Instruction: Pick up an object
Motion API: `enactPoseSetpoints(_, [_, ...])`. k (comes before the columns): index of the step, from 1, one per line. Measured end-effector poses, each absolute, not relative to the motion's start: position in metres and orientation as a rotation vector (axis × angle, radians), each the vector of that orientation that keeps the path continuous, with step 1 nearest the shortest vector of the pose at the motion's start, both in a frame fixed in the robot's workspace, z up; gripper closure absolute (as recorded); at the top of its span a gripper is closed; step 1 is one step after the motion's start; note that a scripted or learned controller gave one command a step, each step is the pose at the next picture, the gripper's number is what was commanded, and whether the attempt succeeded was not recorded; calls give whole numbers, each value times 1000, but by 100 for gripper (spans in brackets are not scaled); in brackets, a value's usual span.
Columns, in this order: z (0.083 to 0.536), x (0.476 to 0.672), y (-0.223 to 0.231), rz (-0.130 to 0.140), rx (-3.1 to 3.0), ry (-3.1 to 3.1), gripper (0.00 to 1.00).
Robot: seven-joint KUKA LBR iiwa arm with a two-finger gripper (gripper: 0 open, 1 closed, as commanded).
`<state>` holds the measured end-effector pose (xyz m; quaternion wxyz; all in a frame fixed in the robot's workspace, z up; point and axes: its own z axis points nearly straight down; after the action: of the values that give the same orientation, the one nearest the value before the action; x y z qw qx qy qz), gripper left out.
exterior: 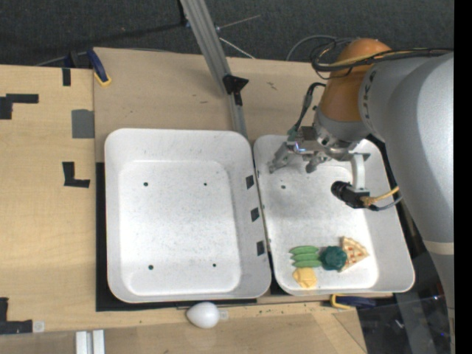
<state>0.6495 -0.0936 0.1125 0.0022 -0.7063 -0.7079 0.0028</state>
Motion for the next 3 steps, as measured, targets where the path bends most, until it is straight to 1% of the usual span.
enactPoseSetpoints(1, [87, 649, -93, 6, -2217, -2223, 0])
enactPoseSetpoints(2, [98, 649, -92, 4, -2216, -2225, 100])
enactPoseSetpoints(3, [160, 657, -95, -5, -2222, -2226, 100])
